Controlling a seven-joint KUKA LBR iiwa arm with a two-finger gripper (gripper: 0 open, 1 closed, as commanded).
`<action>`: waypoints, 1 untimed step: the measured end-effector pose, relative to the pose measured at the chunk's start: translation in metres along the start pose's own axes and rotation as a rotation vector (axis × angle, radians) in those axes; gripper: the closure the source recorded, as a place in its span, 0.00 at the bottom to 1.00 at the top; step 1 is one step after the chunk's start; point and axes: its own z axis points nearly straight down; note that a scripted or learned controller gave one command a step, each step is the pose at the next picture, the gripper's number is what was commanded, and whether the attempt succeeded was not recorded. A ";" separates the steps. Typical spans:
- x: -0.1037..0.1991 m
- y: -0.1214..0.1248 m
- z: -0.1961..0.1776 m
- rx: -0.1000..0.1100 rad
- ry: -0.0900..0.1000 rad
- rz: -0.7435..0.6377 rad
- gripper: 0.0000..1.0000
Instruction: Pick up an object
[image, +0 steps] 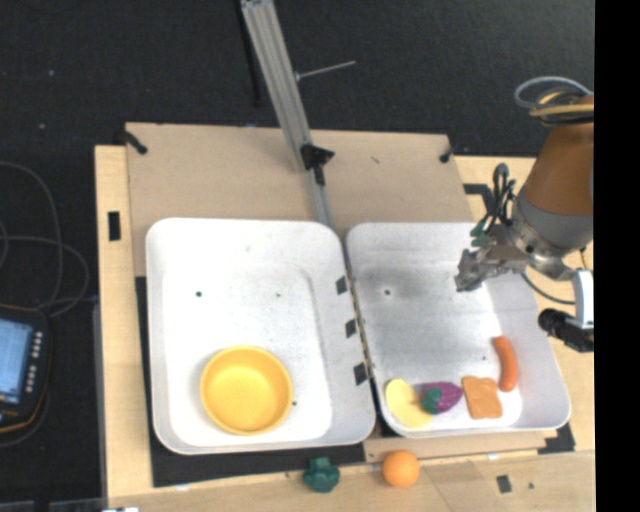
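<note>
The grey arm with its orange band is seen reaching in over the right-hand shallow white bin (420, 250), and the two-finger gripper (470, 276) hangs above that bin's far right part, near its right edge. Whether the gripper is apart or together cannot be told, and nothing is seen held in it.

The candidate objects are gathered along the near edge of the same bin: a pale yellow rounded piece (401, 401) at the near left corner, a purple and green lumpy toy (439, 397) touching it, an orange rectangular block (483, 397) just beside, and an orange-red sausage-shaped toy (506, 362) by the right edge.

The sausage-shaped toy is judged the easiest target, since it lies apart from the rest. The descent is best centred across its narrow width, with room kept from the bin wall.
</note>
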 end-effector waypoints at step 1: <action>0.050 -0.007 -0.014 0.000 0.001 -0.001 1.00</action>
